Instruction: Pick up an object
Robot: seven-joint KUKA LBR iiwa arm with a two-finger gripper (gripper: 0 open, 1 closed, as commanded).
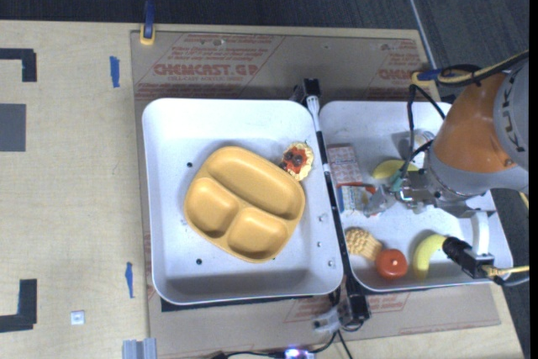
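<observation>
My gripper (pixel 393 194) is low in the right bin (pixel 501 241), reaching in from the right under the orange-banded wrist (pixel 471 139). It sits just right of a clear packet with red and white print (pixel 346 179). Just above and partly behind the gripper, a yellow-green fruit (pixel 387 171) peeks out. Nearer the front of this bin lie a tan waffle-like piece (pixel 361 241), a red tomato (pixel 391 264) and a yellow fruit (pixel 428 251).
The left bin (pixel 168 130) holds a large yellow divided tray (pixel 244 203), with a small orange and red item (pixel 297 159) at the tray's upper right corner. The two bins' rims meet just left of the packet.
</observation>
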